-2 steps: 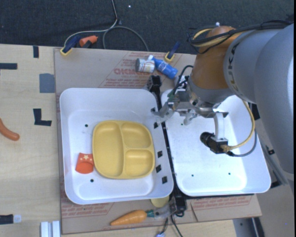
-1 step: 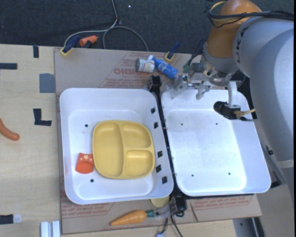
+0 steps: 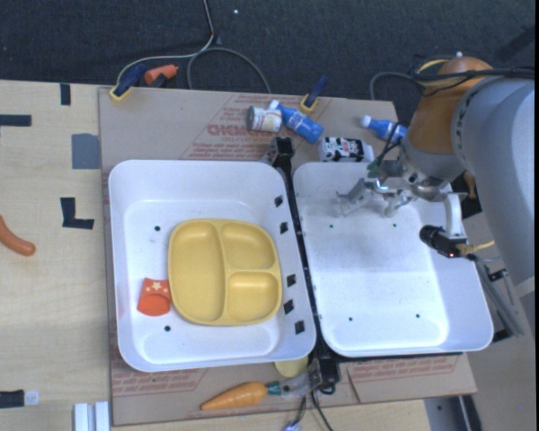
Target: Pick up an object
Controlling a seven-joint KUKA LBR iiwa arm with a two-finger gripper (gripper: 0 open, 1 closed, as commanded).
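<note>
Arm [image 3: 485, 142]: grey, orange band, reaching in from the right over the right bin's [image 3: 391, 326] far edge.
Left bin [image 3: 130, 196]: holds the items below.
Yellow divided plate [image 3: 223, 270]: flat, mid-bin.
Gripper [image 3: 370, 196]: low over the right bin's far-left part; fingers [image 3: 349, 196] appear parted with nothing between them, though the metal blurs against the white floor.
Orange cup [image 3: 154, 297]: just beside the plate's left edge, well apart from the gripper, across the divider.
</note>
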